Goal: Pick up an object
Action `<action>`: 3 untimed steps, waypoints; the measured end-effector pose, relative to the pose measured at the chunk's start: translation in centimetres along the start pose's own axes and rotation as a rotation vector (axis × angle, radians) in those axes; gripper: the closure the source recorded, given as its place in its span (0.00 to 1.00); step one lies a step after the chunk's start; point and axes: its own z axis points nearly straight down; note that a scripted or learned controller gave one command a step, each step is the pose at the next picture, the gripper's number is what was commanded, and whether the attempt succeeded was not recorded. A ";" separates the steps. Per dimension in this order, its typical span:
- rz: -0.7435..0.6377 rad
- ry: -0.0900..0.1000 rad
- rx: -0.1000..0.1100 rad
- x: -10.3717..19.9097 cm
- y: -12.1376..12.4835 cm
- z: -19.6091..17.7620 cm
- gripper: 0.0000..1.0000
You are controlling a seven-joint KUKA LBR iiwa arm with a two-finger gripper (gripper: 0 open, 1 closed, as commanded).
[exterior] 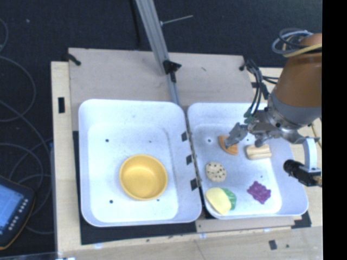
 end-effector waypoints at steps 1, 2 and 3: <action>0.003 0.000 0.000 0.0 0.0 0.0 0.00; 0.007 -0.001 0.006 0.4 0.8 5.0 0.00; 0.004 -0.001 0.008 -0.4 -0.1 10.6 0.00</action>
